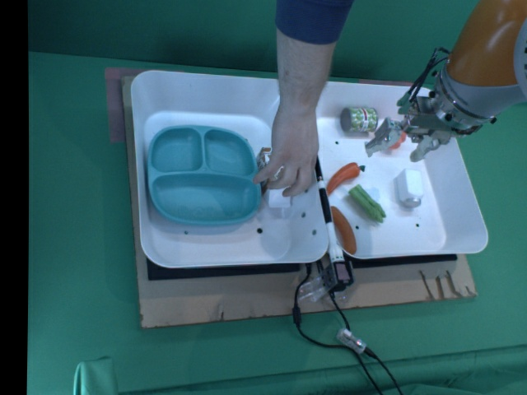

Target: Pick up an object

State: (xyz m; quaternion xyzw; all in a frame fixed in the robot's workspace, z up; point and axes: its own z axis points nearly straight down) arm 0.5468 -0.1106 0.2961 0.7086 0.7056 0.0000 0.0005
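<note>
Objects for picking: teal divided plate [202,175] in left bin [165,89], with a person's hand [290,159] reaching down over a small white block [278,197] at that bin's right edge. Right bin [461,212] next: sausage [343,230], red pepper [343,175], green vegetable [367,203], can [359,119], white object [408,187], all loose on the floor. Gripper [403,143] hovering over far right part of right bin, jaws spread, nothing between them.

A person's arm [298,81] bars the gap between the 2 bins [247,253].
</note>
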